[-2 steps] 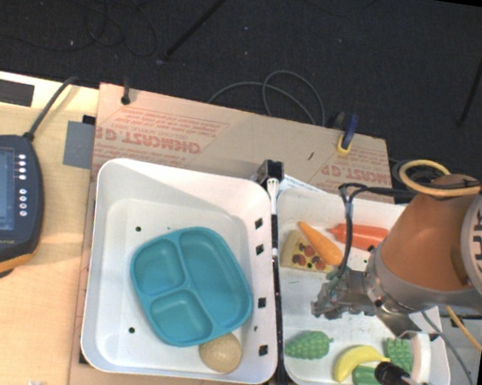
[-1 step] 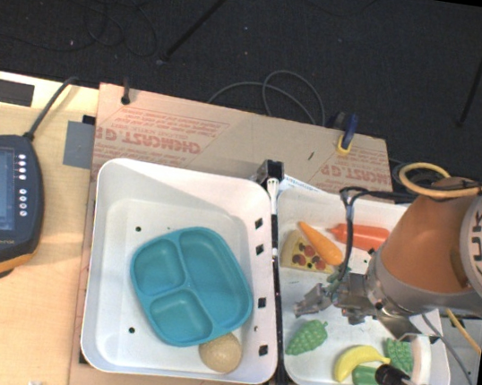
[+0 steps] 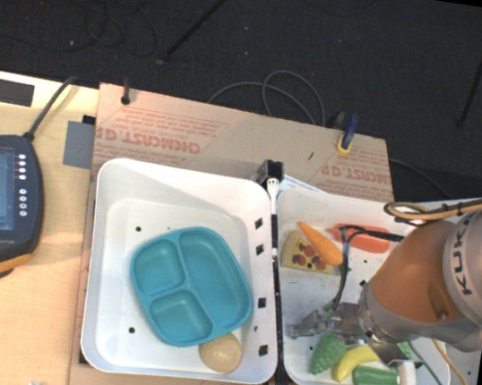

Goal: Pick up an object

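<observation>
Two shallow white plastic bins sit side by side on the counter; the right-hand bin (image 3: pixel 291 331) holds the gripper (image 3: pixel 318 322) and a cluster of toy food.

Gripper low inside that bin, at its near-left part, hanging under the orange band of the grey arm (image 3: pixel 431 281). Metal linkage visible, tips hard to separate from each other; cannot tell whether the fingers are spread or closed. Nothing seen between them.

Nearest candidate: bumpy green plastic vegetable (image 3: pixel 327 355), lying just below the fingers toward the near rim, apparently touching or almost touching. Its long axis runs roughly near-to-far. Pressed against its right side: yellow plastic banana-shaped piece (image 3: pixel 350 363), then a green cylinder-shaped piece (image 3: pixel 375 377) lying crosswise further right.

Beyond the fingers, toward the far rim: orange plastic carrot (image 3: pixel 319 242) resting over a pale square slice with dark spots (image 3: pixel 303 258), well apart from the tips.

Judgement: the green vegetable is the likely target; the move turns on a short shift toward the near rim and closing across its narrow width. Crowding from the banana piece risks a double contact or a slip.
</observation>
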`<state>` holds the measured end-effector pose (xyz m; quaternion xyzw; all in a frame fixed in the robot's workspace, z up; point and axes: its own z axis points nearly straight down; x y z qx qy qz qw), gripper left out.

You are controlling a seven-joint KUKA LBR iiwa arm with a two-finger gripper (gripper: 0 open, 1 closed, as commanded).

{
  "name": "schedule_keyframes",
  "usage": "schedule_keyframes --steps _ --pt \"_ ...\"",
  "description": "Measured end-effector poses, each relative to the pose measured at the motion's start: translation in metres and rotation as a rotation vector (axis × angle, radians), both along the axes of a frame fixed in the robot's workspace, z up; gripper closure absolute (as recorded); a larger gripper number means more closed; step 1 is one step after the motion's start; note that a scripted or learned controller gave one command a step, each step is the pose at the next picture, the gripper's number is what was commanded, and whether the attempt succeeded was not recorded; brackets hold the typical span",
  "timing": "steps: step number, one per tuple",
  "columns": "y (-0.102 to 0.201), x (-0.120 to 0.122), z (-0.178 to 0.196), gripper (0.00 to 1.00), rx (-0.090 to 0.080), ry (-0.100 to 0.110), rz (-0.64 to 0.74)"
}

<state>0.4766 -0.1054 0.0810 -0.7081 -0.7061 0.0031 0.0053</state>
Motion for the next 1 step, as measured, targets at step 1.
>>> schedule_keyframes --steps 1 --pt "0.0209 0.046 0.0041 0.0 -0.003 -0.006 0.004"
